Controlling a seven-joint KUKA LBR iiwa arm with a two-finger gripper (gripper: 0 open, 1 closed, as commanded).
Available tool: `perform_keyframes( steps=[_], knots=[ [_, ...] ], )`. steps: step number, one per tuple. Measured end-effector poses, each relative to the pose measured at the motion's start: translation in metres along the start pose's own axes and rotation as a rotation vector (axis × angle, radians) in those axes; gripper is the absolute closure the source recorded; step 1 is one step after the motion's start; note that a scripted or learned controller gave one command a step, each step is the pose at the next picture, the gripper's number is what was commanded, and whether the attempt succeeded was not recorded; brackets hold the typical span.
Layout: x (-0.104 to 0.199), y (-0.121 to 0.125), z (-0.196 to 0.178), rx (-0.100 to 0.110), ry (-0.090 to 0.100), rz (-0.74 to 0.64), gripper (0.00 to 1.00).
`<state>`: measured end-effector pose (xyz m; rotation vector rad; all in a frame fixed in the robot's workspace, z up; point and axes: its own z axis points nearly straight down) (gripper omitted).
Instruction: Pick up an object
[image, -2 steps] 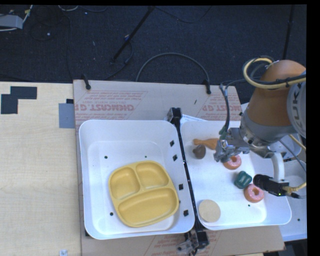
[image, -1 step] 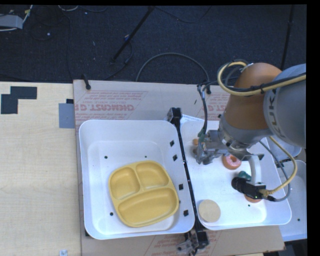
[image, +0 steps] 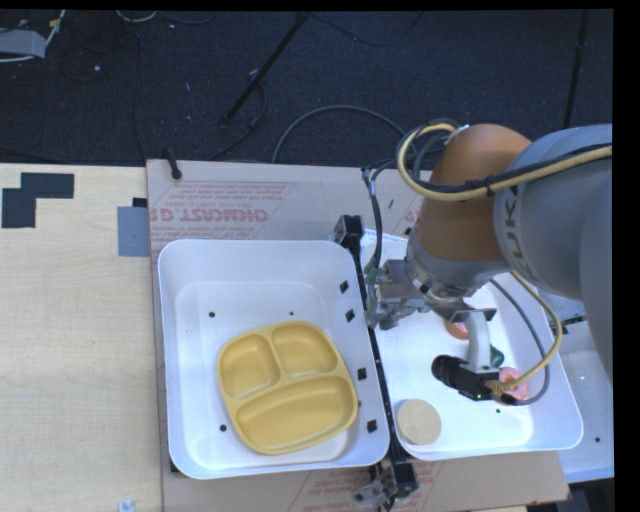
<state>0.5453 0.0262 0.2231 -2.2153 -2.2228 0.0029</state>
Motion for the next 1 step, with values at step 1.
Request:
perform_keyframes(
  steps=[1],
  knots=[
    [0.0513, -0.0007, -0.0104, -0.001, 0.000, -0.002, 1.00]
  ],
)
